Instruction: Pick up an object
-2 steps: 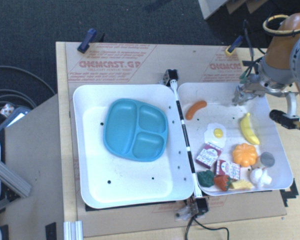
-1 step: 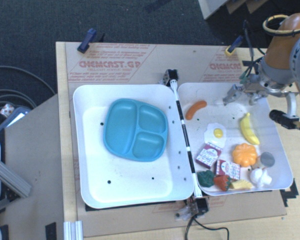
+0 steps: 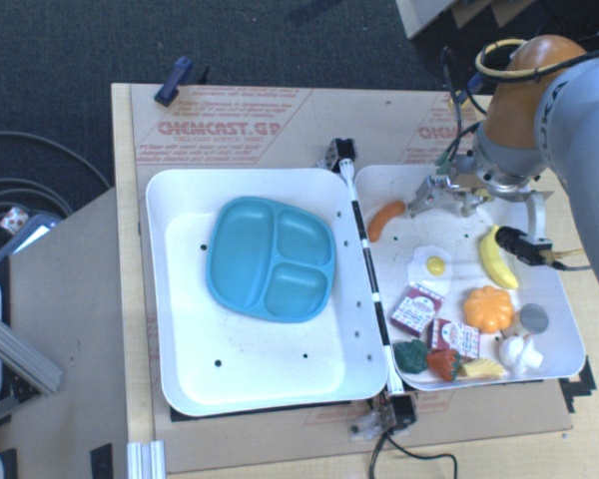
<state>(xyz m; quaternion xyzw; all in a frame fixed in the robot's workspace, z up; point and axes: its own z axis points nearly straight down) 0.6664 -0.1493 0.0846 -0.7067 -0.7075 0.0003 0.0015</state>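
Reaching in from the right, the arm [image 3: 554, 78] hangs over the far end of the right bin [image 3: 569, 312], where the loose toy foods lie within its range. The left bin [image 3: 170, 267] carries a blue divided plate [image 3: 272, 259], set apart from them. The gripper [image 3: 449, 194] hovers low between an orange carrot [image 3: 384, 219] and a banana [image 3: 496, 257], clamped on neither; whether its fingers are apart cannot be told. A fried egg [image 3: 430, 267], a pumpkin [image 3: 488, 308] and small packets [image 3: 414, 313] crowd nearer the front edge.
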